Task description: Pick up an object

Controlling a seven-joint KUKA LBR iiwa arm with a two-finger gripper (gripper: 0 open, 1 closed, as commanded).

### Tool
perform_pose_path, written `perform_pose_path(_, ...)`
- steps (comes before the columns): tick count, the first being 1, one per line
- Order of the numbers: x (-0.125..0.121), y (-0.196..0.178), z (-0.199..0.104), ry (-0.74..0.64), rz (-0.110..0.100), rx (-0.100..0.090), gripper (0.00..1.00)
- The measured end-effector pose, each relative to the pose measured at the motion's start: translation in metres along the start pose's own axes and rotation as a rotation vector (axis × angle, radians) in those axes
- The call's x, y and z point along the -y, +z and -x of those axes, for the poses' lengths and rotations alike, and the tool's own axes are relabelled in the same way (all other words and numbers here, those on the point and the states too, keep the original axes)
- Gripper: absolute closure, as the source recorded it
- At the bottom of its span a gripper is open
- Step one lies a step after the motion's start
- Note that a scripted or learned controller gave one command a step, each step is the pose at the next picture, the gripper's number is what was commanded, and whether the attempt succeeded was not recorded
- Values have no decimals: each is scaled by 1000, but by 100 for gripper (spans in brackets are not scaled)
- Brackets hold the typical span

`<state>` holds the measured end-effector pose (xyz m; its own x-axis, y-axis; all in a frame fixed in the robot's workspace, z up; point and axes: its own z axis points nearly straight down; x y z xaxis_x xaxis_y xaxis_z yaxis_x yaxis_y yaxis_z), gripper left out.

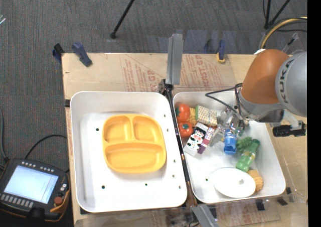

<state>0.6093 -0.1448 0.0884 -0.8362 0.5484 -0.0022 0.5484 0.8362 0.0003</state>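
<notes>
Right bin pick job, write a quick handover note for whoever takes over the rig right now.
Tool: low in the right bin, over the blue bottle; cannot tell whether it grips anything.
Things: tomatoes, cow-print carton, green bottle and white plate all lie in the right bin. Yellow divided tray sits in the left bin.
Done: no object seen lifted.
Left: secure one object and raise it.

yellow tray [134,143] in left bin [80,120], toys right.
</notes>
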Motion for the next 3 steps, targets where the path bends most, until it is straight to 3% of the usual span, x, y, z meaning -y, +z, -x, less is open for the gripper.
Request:
perform_pose_path(1, 57, 1, -23, 98, -1, -3, 0)
perform_pose_path(2, -22, 1, 5, -23, -2, -1, 0)
perform_pose_path(3, -13, 0, -45, -7, -1, -2, 0)
